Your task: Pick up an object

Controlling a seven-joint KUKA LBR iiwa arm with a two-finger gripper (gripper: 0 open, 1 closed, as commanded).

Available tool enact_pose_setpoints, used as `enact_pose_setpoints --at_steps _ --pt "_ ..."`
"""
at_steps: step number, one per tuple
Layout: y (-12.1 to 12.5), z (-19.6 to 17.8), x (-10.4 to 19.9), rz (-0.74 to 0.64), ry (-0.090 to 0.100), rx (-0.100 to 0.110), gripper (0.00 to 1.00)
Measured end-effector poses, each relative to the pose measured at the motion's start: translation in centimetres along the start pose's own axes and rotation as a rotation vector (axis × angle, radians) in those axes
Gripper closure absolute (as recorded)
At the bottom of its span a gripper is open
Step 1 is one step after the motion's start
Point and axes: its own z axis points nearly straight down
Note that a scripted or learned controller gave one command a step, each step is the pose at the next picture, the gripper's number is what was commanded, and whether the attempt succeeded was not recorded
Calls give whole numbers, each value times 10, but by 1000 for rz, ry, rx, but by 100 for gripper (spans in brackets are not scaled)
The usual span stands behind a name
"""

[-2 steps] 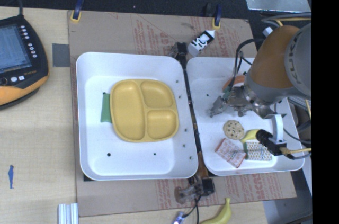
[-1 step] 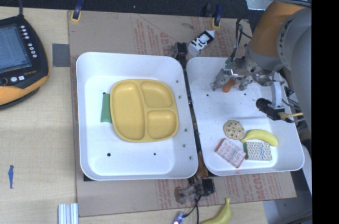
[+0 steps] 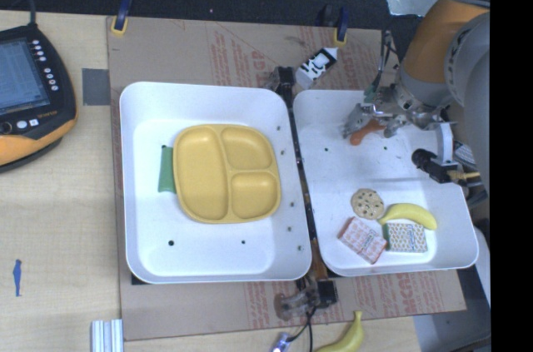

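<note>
from my screen the gripper [image 3: 372,126] hung low over the far end of the right bin [image 3: 333,176], and i couldn't tell its state. a small orange piece [image 3: 358,137] lay right under it, touching or nearly so. well apart, at the near end, sat a cookie [image 3: 366,203], a banana [image 3: 410,215], a red-patterned packet [image 3: 361,240] and a checked packet [image 3: 406,237], crowded together. the left bin [image 3: 150,176] held a yellow divided tray [image 3: 226,172] over a green thing [image 3: 166,170].

A divided tray [image 3: 226,172] lies in the left bin [image 3: 146,105]; cookie [image 3: 366,203] and banana [image 3: 410,215] in the right bin [image 3: 321,176].
</note>
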Motion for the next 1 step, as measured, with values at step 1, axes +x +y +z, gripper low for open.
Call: enact_pose_setpoints --at_steps 1 --pt "0 -14 58 -2 1 3 0"
